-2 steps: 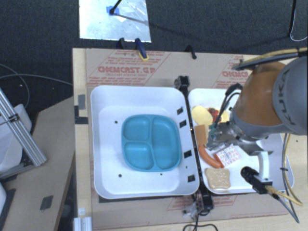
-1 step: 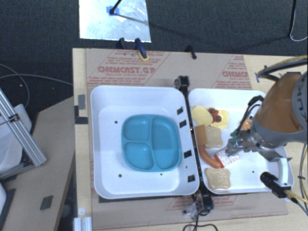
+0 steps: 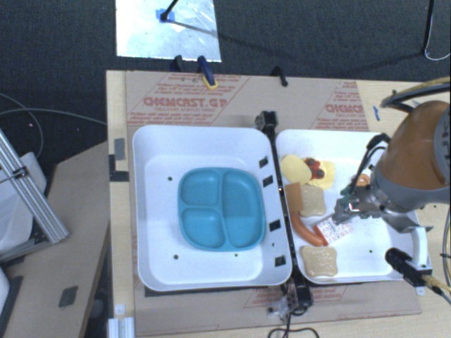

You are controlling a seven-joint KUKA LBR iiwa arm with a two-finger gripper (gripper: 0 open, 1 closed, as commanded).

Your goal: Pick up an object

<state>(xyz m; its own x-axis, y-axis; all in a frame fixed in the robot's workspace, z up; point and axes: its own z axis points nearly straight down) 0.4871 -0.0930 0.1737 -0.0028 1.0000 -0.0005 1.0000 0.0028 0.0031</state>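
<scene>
The right bin (image 3: 366, 143) holds several toy foods along its left side. A yellow piece (image 3: 297, 167) lies next to a yellow slice with red berries (image 3: 321, 172). Below them sit a tan bread block (image 3: 310, 201), an orange sausage (image 3: 309, 231), a white packet with red print (image 3: 332, 229) and a toast slice (image 3: 319, 260). My gripper (image 3: 349, 207) hangs low over the bin's middle, just up and right of the white packet, with the arm reaching in from the right. I see nothing held in it.
The left bin (image 3: 155, 153) carries a blue divided plate (image 3: 221, 208). A black divider (image 3: 276, 189) runs between the two bins. The right bin's floor is bare at its lower right (image 3: 366, 252). A foil sheet (image 3: 168, 18) lies beyond the bench.
</scene>
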